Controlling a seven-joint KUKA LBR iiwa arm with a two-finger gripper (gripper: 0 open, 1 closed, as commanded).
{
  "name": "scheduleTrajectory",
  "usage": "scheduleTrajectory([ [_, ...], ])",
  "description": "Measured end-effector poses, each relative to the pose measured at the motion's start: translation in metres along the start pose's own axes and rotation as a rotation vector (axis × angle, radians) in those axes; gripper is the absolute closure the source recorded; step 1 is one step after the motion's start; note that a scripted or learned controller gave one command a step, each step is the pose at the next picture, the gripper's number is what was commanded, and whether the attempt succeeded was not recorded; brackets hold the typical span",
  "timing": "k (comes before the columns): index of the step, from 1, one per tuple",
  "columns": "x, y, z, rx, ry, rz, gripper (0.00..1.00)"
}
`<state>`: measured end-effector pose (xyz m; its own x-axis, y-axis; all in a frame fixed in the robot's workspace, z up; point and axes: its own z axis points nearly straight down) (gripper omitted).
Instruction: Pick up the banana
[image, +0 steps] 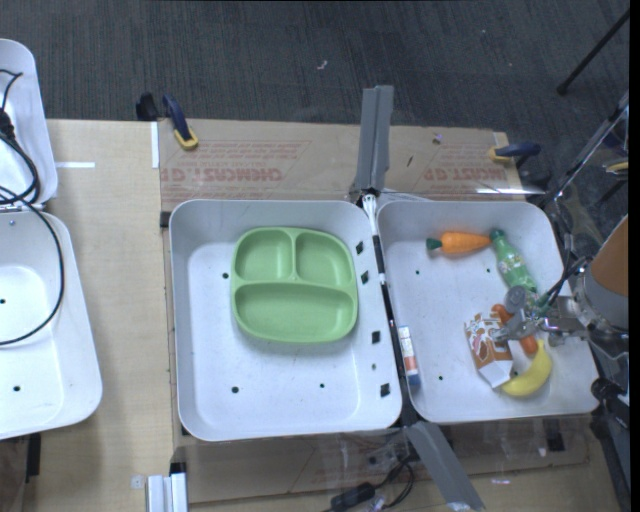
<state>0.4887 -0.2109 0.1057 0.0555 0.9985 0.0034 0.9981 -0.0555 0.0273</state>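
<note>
Two shallow white plastic bins sit side by side on a pale wood-grain counter (100, 150), rounded at the corners, smooth inside. Left bin (200, 380): one matte green divided plate (295, 286), three compartments, rounded-square, lying flat toward the far half; wide bare floor around it, most of it on the near side. Right bin (440, 380): crowded along its right half, open white floor on its left and near-left. Banana (530, 376), yellow, curved, smooth-skinned, lies near the bin's near-right corner, close to the rim, touching a crumpled white-and-orange packet (486, 345) on its left. An orange carrot (462, 243) with a green tip lies toward the far wall; just right of it a clear green-capped bottle (512, 264) lies on its side, slanting toward the near side. The tool (528, 322), grey metal, reaches in from the right edge and sits low over the packet, just beyond the banana; fingers blur into the clutter, so open or closed cannot be told, though nothing looks lifted. A thin white tube-like item (407, 352) rests along the seam between the bins.
</note>
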Motion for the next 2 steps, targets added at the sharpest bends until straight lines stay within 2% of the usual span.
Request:
scheduleTrajectory([
  [1,0.0026,-0.0017,0.0004,0.003,0.0,0.081,0.0],
  [2,0.0048,-0.0023,0.0004,0.001,-0.005,0.085,0.0],
])
